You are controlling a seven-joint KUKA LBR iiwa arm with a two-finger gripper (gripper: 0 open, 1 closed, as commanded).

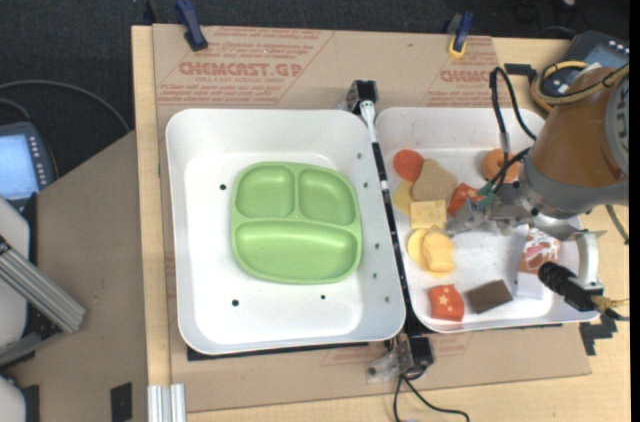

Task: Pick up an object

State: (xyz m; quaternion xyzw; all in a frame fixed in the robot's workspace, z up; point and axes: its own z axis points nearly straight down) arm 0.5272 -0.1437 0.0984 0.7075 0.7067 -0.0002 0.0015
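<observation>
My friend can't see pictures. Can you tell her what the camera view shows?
A robot arm reaches from the right into the right bin, over a pile of toy food. The left bin holds a green plate.

Toy food [432,210] crowds right bin [440,322]; left roomier.

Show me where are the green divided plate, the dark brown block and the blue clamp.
green divided plate [296,221]: camera view, on the ridge between its compartments.
dark brown block [489,295]: camera view, middle of its top face.
blue clamp [190,24]: camera view, on its handle.
</observation>
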